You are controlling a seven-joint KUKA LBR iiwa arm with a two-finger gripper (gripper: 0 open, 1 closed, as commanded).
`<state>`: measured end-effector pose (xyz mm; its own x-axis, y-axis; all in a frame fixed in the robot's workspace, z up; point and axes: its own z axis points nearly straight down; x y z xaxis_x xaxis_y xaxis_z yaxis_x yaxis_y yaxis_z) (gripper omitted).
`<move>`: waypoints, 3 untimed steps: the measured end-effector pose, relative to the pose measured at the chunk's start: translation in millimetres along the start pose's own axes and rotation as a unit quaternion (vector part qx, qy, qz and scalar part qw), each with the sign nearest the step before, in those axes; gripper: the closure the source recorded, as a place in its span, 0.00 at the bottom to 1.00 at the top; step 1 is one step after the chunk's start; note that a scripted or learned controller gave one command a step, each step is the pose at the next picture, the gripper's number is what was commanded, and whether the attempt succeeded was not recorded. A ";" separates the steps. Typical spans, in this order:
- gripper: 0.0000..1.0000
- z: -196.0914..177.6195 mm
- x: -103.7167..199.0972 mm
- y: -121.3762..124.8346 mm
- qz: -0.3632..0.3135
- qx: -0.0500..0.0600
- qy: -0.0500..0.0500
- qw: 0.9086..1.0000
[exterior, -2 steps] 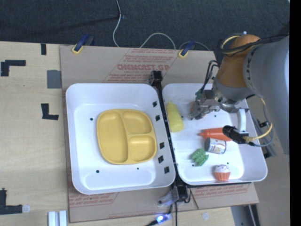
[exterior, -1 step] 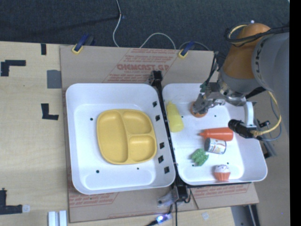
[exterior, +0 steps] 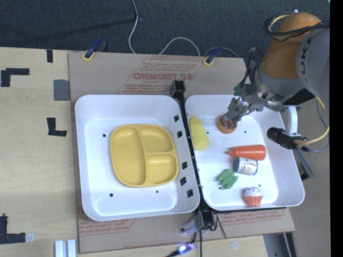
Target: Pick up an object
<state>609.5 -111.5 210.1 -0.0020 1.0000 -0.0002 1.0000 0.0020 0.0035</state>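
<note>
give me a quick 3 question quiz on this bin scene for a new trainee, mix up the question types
1. True or false: the yellow divided plate lies in the right bin.
2. Multiple choice: which item is the gripper directly above? A) the green toy B) the small brown round item C) the cupcake
3. Fill in: the orange carrot-shaped item lies right next to a small ____.

Key
1. False: the plate is in the left bin.
2. B: the gripper sits over the small brown round item at the far side of the right bin. Whether it grips it cannot be told.
3. Can, lying just nearer the camera than the carrot-shaped item.
</note>
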 end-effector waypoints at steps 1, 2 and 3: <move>1.00 -53.3 0.3 1.3 0.000 -0.001 0.000 1.000; 1.00 -44.7 56.5 -11.8 -0.002 0.003 0.001 1.000; 1.00 -29.5 119.3 -13.1 -0.003 0.003 0.001 1.000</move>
<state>596.1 7.8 239.5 -0.0075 1.0000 0.0018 1.0000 0.0075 -0.0032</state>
